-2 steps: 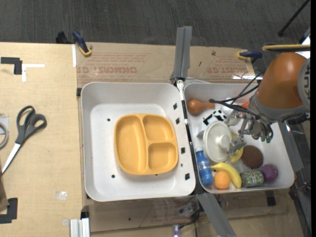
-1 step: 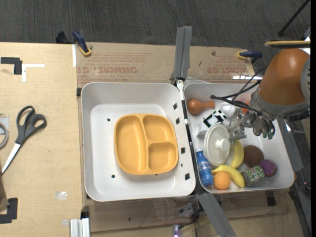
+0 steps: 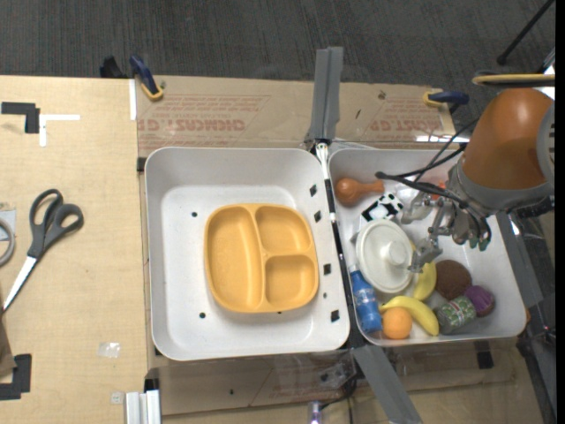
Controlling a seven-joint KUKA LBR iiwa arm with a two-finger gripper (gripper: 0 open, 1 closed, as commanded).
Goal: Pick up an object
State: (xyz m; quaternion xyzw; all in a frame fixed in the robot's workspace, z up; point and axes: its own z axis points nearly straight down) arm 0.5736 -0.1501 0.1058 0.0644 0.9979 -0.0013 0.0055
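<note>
My gripper (image 3: 430,239) hangs over the middle of the right bin (image 3: 510,263), below the orange wrist band. It sits just right of an upturned white bowl (image 3: 385,254) and above a small banana (image 3: 426,281). Around it lie a brown ball (image 3: 453,277), a purple object (image 3: 481,300), a green can (image 3: 455,314), a larger banana (image 3: 418,311), an orange (image 3: 397,323), a blue bottle (image 3: 365,299), a black-and-white toy (image 3: 383,207) and a wooden piece with an orange knob (image 3: 357,188). I see nothing held in the gripper.
The left bin (image 3: 168,237) holds a yellow divided plate (image 3: 261,257). Scissors (image 3: 40,232) lie on the bench at the far left. A grey bar (image 3: 327,95) rises between the bins at the back. Cables hang near the wrist.
</note>
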